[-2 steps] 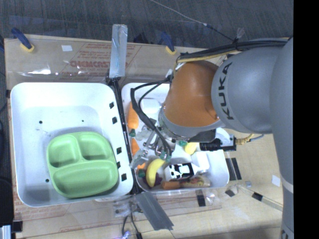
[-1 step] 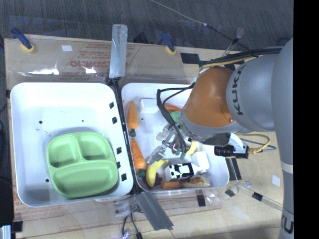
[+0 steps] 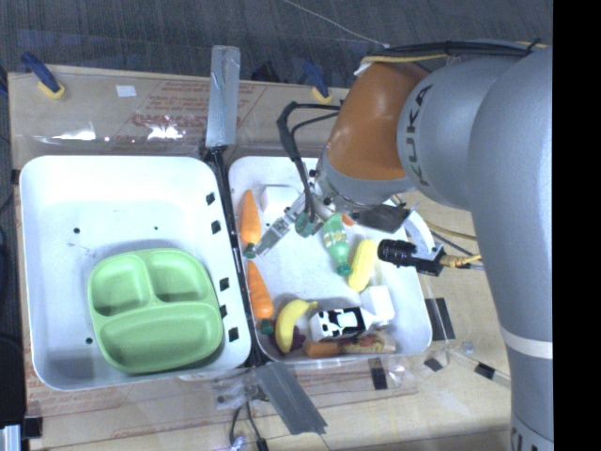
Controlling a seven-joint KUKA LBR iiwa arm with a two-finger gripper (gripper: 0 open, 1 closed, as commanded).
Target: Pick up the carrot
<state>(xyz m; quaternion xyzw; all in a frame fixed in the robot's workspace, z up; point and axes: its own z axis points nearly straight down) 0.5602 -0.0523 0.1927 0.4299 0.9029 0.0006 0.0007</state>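
Two shallow white bins sat side by side on the counter (image 3: 122,111). The left bin (image 3: 56,195) held a green divided plate (image 3: 155,308). The right bin (image 3: 413,318) held the food items. Against its left wall lay a carrot (image 3: 250,219), its tip pointing up the view, and just below it along the same wall lay a second carrot (image 3: 260,292). A yellow banana (image 3: 292,319) curved near the bin's lower edge, beside a black-and-white toy (image 3: 338,323). Another yellow piece (image 3: 362,263) lay toward the right side, next to a green bottle-like item (image 3: 335,240).

The grey arm (image 3: 470,130) with its orange band (image 3: 376,125) reached over the right bin. The pincer (image 3: 272,238) hung low, just right of the upper carrot, its fingers slanting down toward the left wall. They looked narrow, with nothing visible between them, and the carrot rested on the bin floor, not gripped.
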